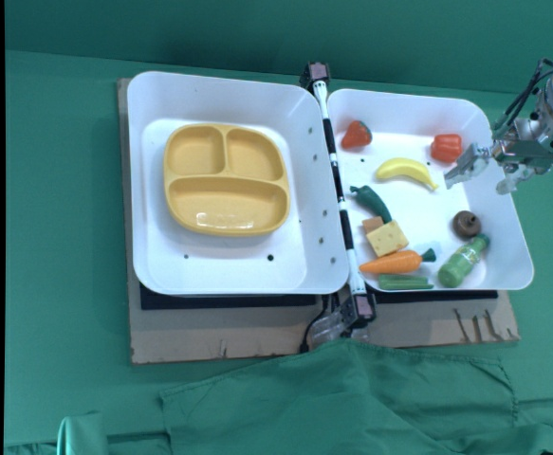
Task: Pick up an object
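Observation:
The right white bin holds several toy foods: a strawberry, a red pepper, a banana, a dark green vegetable, a cheese wedge, a carrot, a green pod, a green bottle and a brown round piece. My gripper hovers over the bin's right side, just right of the red pepper. Its two fingers are spread apart with nothing between them.
The left white bin carries a yellow divided plate. A black-and-white hinge bar runs between the bins. Both stand on a cardboard sheet. Crumpled green cloth lies at the front.

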You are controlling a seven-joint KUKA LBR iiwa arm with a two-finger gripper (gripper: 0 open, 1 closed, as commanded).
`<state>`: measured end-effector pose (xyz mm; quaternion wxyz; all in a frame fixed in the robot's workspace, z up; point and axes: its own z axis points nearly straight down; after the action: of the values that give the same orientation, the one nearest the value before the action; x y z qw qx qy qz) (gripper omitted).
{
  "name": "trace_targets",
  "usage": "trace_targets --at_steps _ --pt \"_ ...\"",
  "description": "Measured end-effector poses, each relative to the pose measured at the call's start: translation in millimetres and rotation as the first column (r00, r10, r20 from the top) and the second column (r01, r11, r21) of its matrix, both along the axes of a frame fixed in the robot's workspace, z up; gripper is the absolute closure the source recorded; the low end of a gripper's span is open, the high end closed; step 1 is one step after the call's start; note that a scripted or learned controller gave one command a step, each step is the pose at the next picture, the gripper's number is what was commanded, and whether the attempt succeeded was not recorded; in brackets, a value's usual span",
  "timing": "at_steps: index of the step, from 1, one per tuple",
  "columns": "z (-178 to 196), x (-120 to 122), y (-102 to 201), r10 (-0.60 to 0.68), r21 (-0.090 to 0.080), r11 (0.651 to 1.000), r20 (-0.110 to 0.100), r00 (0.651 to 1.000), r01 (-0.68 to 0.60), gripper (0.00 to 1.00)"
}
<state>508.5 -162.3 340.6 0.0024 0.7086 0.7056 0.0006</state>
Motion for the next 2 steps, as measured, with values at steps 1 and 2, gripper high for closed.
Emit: trace_targets --at_steps 1,2 --pt "0 0 0 0.000 0.000 1.000 0.000 1.000 0.000 0.00" --pt "-41 -1 3 0.000 0.001 1.000 -0.004 1.000 0.000 0.00"
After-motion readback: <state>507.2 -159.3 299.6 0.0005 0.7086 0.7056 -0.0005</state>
